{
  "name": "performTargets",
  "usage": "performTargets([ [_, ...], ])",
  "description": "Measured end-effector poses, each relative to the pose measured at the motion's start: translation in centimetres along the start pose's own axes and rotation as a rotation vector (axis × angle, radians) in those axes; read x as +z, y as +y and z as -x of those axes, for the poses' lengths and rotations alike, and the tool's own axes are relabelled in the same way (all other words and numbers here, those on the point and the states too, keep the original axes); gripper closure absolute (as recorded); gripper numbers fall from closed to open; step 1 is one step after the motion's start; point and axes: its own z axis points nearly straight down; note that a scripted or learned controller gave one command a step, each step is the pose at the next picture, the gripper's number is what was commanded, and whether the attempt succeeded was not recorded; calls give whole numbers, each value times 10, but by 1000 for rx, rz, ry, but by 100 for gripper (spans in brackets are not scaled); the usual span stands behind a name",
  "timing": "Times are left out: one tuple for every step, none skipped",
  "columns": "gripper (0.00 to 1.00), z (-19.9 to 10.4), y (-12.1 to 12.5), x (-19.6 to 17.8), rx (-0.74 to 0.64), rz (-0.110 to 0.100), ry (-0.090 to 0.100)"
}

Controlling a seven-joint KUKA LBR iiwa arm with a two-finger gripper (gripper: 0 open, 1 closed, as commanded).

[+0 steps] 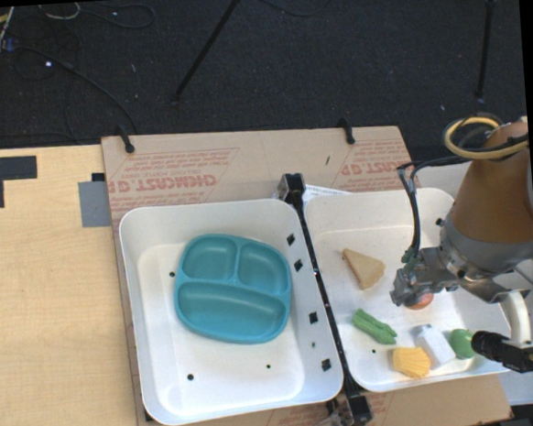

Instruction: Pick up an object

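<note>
My gripper [413, 288] is low in the right bin [376, 210], near its middle right. A small red thing [421, 302] peeks out directly beneath it, mostly hidden, and I cannot see whether it is gripped. A tan wedge [364, 266] lies just left of the gripper. A green pod [374, 327] lies in front of it. Along the bin's front edge lie a yellow piece [411, 362], a pale grey block [434, 342] and a round green thing [460, 342].
The left bin [146, 263] holds a teal divided plate [233, 287]. A black divider rail [315, 286] runs between the bins. The arm's orange band [494, 189] rises over the right bin's far right side.
</note>
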Motion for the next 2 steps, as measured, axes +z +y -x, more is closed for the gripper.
performTargets([
  [100,-52,0,-13,-1,3,-1],
  [100,-109,4,-5,-2,0,-1],
])
